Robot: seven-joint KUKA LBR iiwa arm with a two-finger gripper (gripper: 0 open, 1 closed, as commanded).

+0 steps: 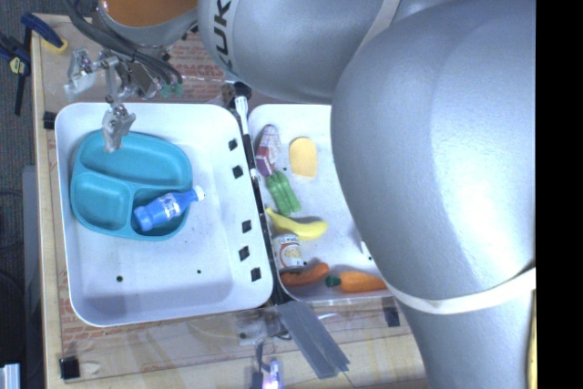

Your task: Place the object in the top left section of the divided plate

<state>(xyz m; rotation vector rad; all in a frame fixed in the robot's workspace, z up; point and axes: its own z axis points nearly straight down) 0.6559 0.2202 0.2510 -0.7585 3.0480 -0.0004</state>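
Note:
A blue divided plate (137, 161) lies in the left white bin (146, 287). A small blue plastic bottle (166, 210) with a white cap lies on its side in the plate's lower right section, cap pointing right. My gripper (115, 130) hangs over the plate's upper left rim, above and to the left of the bottle and apart from it. Nothing shows beneath the gripper's tip. The grey arm covers much of the right side of the view.
The right bin (314, 118) holds a yellow piece (303, 157), a green item (282, 193), a banana (297, 226), a small can (290, 250), a carrot (362, 283) and a reddish packet (266, 148). A ridge with black clips (248, 223) divides the bins.

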